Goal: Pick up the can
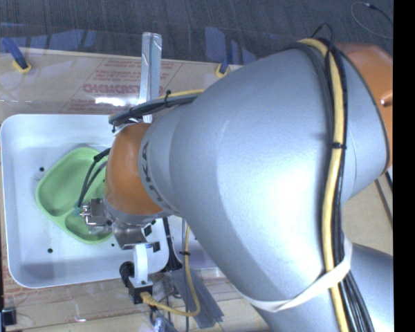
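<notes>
**Arm covers most of the bins; gripper low over green dish in left bin**

You see the arm (263, 171) as a big smooth grey shell, rounded and matte, reaching in from the right. It covers most of the bench (69, 75). A yellow cable (337, 116) beside a black one runs along its curved back. The orange band (124, 175) is glossy and barrel-shaped, just above the wrist.

The gripper (95, 220) is a small cluster of metal parts below the band, over the near edge of the green dish (59, 182). You cannot tell whether it is spread or closed, or whether it has anything.

The dish is pale green plastic, shallow, with rounded corners. It lies flat in the left bin (14, 185), which is smooth white with a raised rim and rounded corners.

You cannot tell where the can lies or which way its long axis points: the arm hides that part of the bins.

The bench top behind the bin is tan with red print under a clear film.
</notes>
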Controlling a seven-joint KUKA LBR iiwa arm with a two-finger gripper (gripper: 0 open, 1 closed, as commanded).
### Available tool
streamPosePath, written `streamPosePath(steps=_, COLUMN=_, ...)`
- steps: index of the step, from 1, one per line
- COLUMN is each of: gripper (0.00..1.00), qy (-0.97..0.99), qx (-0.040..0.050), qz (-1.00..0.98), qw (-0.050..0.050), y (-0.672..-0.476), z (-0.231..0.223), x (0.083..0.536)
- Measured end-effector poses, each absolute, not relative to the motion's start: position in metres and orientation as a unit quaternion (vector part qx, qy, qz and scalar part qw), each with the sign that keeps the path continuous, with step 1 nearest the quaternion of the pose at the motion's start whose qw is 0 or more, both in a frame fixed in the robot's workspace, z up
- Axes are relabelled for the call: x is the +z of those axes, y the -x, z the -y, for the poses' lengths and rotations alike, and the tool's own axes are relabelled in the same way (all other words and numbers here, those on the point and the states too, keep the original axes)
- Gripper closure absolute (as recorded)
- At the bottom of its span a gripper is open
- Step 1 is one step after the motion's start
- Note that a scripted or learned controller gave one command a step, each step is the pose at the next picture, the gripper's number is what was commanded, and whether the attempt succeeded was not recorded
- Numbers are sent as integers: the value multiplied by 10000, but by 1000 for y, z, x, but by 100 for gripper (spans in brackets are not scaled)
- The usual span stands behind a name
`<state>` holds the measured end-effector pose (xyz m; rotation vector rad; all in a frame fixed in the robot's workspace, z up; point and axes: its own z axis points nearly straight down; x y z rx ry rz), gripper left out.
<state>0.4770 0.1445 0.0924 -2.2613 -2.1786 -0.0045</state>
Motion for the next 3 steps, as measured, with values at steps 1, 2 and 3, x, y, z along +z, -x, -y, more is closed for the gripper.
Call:
streamPosePath(steps=1, gripper=0, qy=7179, qx=-42, qz=6961, qw=10, y=-478, z=-148, x=94)
streamPosePath(steps=2, gripper=0, qy=7190, qx=-67, qz=6950, qw=37, y=-478, z=-145, x=94)
streamPosePath(steps=3, gripper=0, qy=8022, qx=-41, qz=5970, qw=59, y=-549, z=-120, x=96)
